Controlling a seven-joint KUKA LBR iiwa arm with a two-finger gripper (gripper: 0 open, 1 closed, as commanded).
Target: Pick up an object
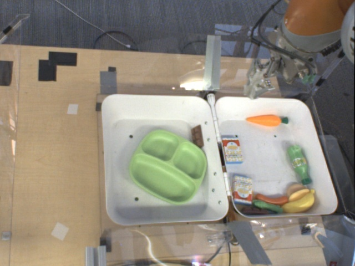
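Right white bin (319, 148): carrot (265, 121) lies crosswise, green end right; end effector (260, 83) above, grip state unclear.

The arm (313, 7) is a fat rounded body with a broad orange band and a pale grey ring beneath it. Black cables loop along its 9 o'clock side. The end effector (265, 82) is silvery metal with small green markings.

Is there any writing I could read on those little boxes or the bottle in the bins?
Nothing is legible.
Upper small carton: red and blue print, too blurred to read.
Lower small carton: same kind of print, too blurred.
Green bottle: pale label, too small to read.
Carrot, banana and green divided plate: no text.
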